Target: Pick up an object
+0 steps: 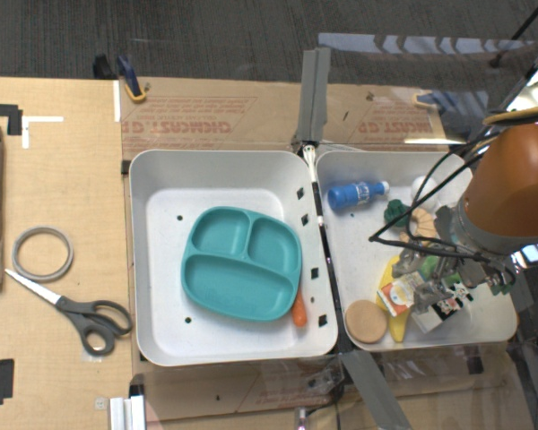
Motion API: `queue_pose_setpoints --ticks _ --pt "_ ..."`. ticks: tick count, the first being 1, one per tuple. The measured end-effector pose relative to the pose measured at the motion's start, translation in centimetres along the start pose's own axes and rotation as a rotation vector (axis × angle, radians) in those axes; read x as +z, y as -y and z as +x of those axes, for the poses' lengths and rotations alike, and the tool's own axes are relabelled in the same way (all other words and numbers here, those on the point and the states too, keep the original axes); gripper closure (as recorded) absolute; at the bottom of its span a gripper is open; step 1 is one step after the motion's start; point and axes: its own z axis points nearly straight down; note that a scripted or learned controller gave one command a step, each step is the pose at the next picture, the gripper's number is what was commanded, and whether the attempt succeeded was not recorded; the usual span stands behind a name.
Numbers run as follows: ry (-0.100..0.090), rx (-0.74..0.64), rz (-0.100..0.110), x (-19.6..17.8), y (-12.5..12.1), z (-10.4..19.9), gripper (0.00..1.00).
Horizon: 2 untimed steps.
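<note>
Right bin holds a blue bottle [354, 193] lying on its side near the far-left corner, white cap pointing right. A tan round disc [367, 322] lies flat at the near-left corner, touching a yellow item [393, 305]. Left bin: teal divided plate [241, 262] lying flat, small orange piece [299, 311] at its near-right edge.

Slanted overhead view of both bins [217, 164]

Left bin [152, 240]: divided plate [242, 263] in the middle, carrot [299, 311] at its right edge.
Right bin [341, 240]: bottle [356, 193] at back, round disc [367, 322] in front (clutter beside it).
Bench left of the bins: tape roll [43, 253] behind scissors [76, 312].
</note>
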Motion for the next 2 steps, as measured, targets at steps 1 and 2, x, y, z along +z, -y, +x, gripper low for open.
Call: queue_pose_setpoints --ticks 1,2 --pt "0.003 -0.063 0.001 -4.37 -1.76 -5.93 1.00" --pt "0.003 -0.063 0.000 -4.36 -1.76 -5.92 0.00"
